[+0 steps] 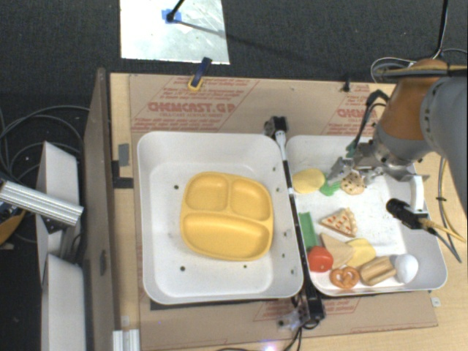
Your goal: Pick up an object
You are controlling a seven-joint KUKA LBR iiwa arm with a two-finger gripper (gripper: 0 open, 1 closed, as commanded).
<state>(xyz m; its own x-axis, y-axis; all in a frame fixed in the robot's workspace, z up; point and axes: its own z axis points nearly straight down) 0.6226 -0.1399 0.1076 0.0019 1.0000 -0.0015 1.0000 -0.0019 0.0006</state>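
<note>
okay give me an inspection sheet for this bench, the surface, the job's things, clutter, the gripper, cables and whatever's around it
Surface: brown board bearing two white bins, left bin and right bin.
Job's things: in the right bin, cookie, pizza slice, tomato, pretzel, white egg, yellow lemon-like piece.
Clutter: yellow divided plate in the left bin.
Gripper: gripper low over the cookie; open or shut cannot be told.
Cables: black cables at far left; a cable top right.
Surroundings: dark floor, shiny sheet beyond the bench.
</note>
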